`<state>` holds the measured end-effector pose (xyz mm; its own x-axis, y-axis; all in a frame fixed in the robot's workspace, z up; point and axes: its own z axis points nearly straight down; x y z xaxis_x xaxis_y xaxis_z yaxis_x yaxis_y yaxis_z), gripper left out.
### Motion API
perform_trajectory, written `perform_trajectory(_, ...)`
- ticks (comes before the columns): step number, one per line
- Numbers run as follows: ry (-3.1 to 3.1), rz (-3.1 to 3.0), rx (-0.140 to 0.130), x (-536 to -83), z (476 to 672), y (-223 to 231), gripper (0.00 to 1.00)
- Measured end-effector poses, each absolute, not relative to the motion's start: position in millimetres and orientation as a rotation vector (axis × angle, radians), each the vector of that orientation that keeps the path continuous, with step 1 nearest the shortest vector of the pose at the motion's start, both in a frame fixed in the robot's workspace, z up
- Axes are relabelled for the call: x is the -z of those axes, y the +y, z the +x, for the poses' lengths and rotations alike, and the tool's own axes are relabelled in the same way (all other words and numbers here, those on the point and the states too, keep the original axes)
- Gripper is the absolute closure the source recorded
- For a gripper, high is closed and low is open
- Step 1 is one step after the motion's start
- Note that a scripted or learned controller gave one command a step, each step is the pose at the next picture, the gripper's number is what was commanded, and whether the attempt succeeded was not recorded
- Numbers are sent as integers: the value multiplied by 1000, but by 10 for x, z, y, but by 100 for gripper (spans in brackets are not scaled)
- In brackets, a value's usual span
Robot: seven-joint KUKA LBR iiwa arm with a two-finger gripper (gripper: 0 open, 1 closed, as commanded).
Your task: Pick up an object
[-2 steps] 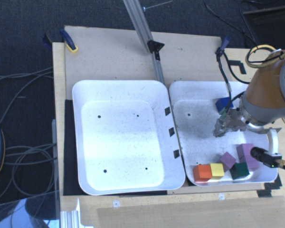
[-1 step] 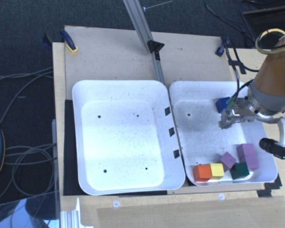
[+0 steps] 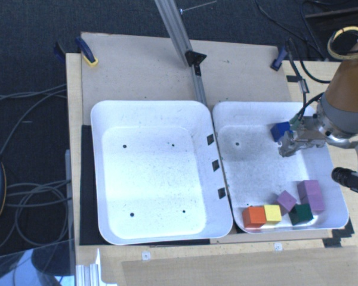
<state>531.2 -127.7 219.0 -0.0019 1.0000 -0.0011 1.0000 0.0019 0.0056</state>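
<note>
My gripper (image 3: 285,149) hangs over the upper middle of the right bin (image 3: 244,159), reaching in from the right. A blue block (image 3: 280,130) shows just up and left of it, touching or very close to the gripper body; I cannot tell whether it is held. Along the right bin's front edge sit an orange block (image 3: 255,215), a yellow block (image 3: 272,213), a small purple block (image 3: 286,199), a green block (image 3: 300,214) and a taller purple block (image 3: 312,194).
The left bin (image 3: 107,130) lies beside the right one, with black clips (image 3: 215,165) on the shared rim. A slanted metal pole (image 3: 178,28) stands behind the bins. Blue clamps (image 3: 86,51) grip the board's back corners. Cables trail on the floor at left.
</note>
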Motion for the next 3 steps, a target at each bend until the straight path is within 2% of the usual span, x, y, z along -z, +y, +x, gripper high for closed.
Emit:
perform_trajectory(1, 2228, 2213, -4, -2159, 5465, -802, 100)
perform_trajectory(3, 2231, 2214, -4, -2164, 5528, 338, 100)
